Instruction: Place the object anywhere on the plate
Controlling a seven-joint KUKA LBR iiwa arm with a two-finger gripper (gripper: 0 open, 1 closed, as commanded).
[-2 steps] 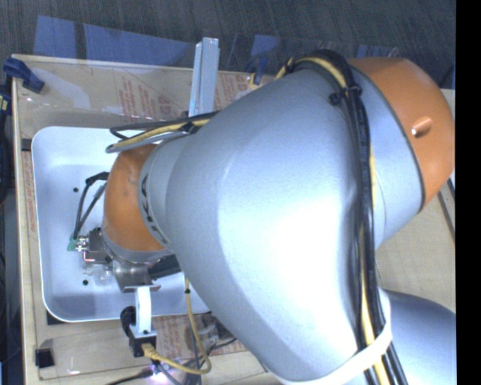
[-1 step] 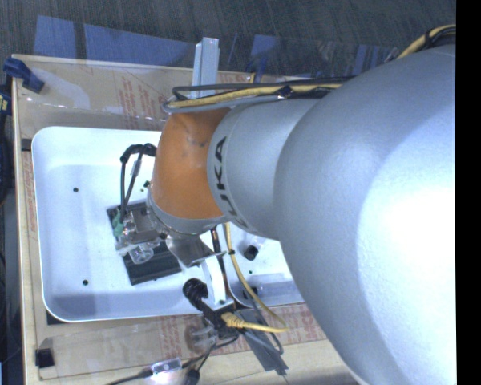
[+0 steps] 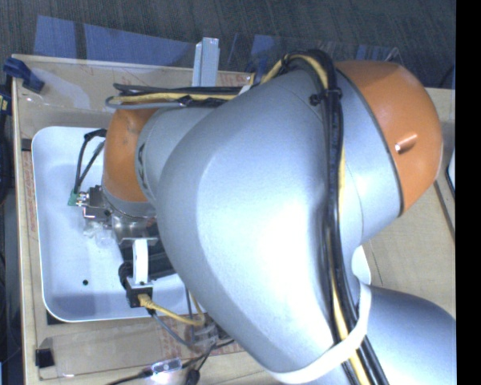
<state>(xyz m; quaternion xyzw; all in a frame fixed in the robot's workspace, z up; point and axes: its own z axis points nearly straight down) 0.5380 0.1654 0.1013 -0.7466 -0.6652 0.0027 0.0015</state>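
The grey arm (image 3: 272,215) looms over the worktop (image 3: 32,95), its wrist reaching into the left white bin (image 3: 52,215); the jaws' state cannot be told

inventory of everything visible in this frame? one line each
White bin: one, white, left half of the bench, partly under the arm.
Small dark speck: one, black, on the bin floor near its lower left corner; too small to identify.
Bench: one, light wood, under the bin.
Blue clamp: one, blue, top left corner of the bench.
Arm: one, grey with orange bands, reaching in from the right over the bin.
Gripper: one, metallic, above the bin floor.
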